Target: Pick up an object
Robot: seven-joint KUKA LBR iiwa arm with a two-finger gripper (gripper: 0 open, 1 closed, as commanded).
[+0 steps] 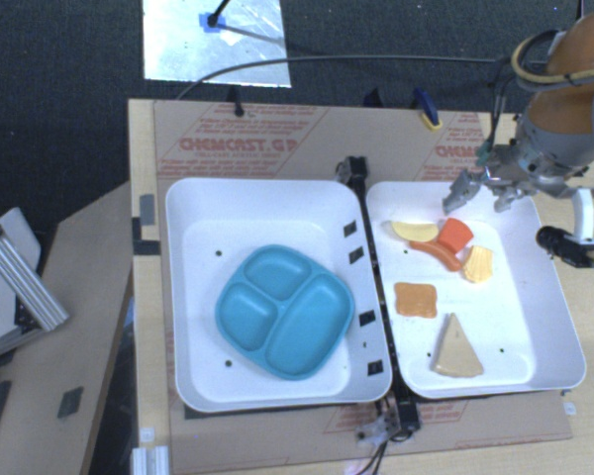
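The grey two-finger gripper point(484, 192) hangs open and empty over the right white bin's point(564, 359) far edge, with the orange curved plastic piece point(447, 245) lying just nearer and leftward.

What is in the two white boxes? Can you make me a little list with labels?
left bin: one blue plate with three sections
right bin: five small things
top of right bin: pale yellow slice, orange piece, yellow ridged piece
middle: flat brown square
near edge: tan wedge
gripper: fingers spread apart, over the right bin's far edge, nothing between them
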